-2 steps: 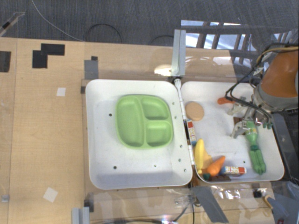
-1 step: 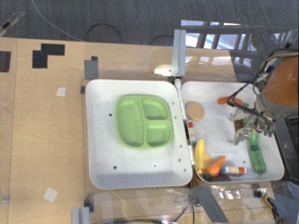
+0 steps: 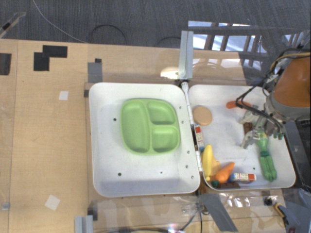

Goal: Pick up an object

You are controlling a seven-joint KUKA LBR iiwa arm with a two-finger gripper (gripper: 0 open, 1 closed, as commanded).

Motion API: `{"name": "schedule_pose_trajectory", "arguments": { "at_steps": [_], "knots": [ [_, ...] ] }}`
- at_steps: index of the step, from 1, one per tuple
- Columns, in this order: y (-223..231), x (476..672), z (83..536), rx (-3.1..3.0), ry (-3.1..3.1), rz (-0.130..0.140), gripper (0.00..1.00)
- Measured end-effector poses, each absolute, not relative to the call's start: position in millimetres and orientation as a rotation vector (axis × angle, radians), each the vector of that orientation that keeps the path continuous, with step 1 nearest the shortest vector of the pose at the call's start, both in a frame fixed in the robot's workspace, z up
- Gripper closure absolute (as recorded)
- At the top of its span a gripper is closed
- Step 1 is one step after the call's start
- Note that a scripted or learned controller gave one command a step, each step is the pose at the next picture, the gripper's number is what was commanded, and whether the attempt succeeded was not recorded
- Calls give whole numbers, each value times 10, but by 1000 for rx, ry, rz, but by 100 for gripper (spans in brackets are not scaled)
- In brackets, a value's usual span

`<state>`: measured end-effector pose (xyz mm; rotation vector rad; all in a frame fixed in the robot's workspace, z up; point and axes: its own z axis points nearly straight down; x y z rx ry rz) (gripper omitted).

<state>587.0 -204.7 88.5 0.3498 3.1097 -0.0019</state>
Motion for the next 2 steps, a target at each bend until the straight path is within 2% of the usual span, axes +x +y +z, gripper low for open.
{"name": "schedule_pose_trajectory", "arguments": {
  "at_steps": [1, 2],
  "knots": [
    [-2041, 5922, 1045, 336, 3093, -7, 100],
    [-2033, 5955, 1178, 324, 3084, -10, 100]
  ]
}}
